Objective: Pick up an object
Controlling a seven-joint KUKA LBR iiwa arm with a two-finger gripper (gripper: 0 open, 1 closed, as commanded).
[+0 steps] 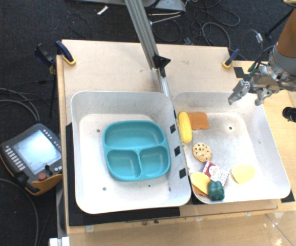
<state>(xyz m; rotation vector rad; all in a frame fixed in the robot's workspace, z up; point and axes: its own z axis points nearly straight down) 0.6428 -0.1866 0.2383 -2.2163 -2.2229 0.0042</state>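
The gripper [249, 93], fingers spread and holding nothing, hangs above the far edge of the right bin [263, 129], whose near-left part contains corn [185, 126], a cookie [202, 151] and other small food items.

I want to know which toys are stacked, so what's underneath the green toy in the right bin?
The green toy lies partly on an orange-yellow wedge, beside a red-and-white packet. The covered part of the wedge is hidden.
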